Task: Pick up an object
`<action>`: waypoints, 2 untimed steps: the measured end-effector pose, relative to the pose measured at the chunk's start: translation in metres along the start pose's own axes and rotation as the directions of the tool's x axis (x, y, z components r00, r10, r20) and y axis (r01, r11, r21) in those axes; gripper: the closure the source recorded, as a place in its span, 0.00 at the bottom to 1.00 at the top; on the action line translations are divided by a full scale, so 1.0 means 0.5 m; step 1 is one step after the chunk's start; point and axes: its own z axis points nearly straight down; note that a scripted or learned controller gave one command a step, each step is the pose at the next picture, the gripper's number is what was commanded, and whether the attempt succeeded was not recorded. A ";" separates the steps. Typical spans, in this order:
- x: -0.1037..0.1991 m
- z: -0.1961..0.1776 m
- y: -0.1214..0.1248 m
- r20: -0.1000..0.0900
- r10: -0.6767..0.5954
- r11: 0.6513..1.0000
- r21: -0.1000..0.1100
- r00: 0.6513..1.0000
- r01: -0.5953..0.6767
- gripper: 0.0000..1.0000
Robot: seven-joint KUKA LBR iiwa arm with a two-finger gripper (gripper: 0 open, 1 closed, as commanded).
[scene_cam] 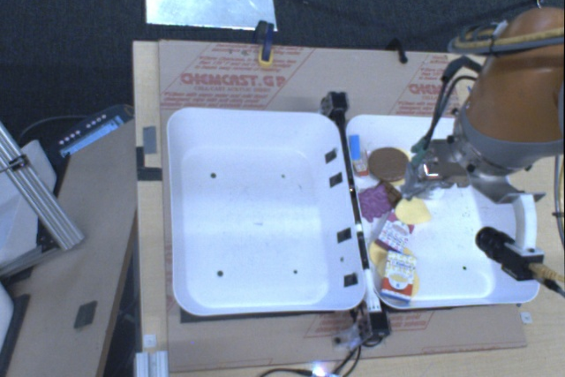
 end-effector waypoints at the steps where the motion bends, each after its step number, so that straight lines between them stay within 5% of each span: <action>1: 0.056 -0.352 0.024 0.001 0.009 1.000 -0.011 1.000 -0.009 1.00; 2: 0.165 -0.128 -0.002 0.003 0.008 1.000 0.020 1.000 -0.009 1.00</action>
